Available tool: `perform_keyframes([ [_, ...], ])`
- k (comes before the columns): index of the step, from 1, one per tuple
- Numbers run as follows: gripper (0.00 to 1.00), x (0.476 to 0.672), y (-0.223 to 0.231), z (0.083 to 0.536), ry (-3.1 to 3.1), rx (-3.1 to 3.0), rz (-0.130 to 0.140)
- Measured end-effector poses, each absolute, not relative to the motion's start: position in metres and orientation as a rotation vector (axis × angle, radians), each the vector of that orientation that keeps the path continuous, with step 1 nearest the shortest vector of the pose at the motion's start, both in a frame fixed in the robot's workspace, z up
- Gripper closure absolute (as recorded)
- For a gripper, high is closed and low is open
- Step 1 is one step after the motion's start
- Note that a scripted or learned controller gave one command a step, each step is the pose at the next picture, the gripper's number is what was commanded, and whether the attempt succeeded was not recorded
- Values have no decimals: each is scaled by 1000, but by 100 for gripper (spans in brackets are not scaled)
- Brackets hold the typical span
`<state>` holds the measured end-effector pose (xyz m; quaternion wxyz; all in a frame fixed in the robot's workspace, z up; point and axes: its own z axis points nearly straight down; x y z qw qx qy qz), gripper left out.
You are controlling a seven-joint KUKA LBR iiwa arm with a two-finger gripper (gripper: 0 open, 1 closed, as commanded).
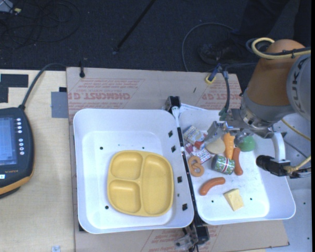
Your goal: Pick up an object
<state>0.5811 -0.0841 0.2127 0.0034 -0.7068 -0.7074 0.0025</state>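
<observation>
— So where is the arm (275, 83) right now?

— It reaches in over the far right corner of the right bin (273, 206), with the gripper (228, 127) low above the pile of small things there.

— Clenched on something?

— I cannot tell; the wrist hides that part, and nothing shows as held.

— What could it pick?

— Plenty. A carrot (229, 145) lies just under the gripper, with a green ball (247, 143) beside it toward the right wall. A green can (222, 165) lies on its side near the middle, a pretzel (195, 167) close to the left wall, a sausage (212, 185) nearer the front, and a yellow cheese block (233, 199) toward the front edge, well apart from the heap.

— Why crowd into the far end?

— My guess is the program aims where things lie thickest. That raises the risk, though: the carrot, ball and can touch or nearly touch, so a grasp may snag two or slip.

— And the left bin (89, 140)?

— It carries a yellow divided plate (140, 182) near its middle, lying flat and apart from the arm.
</observation>
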Motion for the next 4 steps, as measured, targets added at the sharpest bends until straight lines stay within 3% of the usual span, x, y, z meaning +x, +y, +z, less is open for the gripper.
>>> perform_keyframes([
  [1,0,589,-171,149,-2210,-2221,16],
  [2,0,587,-164,83,-2218,-2215,4],
  [3,100,588,-165,94,-2211,-2216,3],
  [4,100,606,-78,129,-2228,-2210,-3],
])
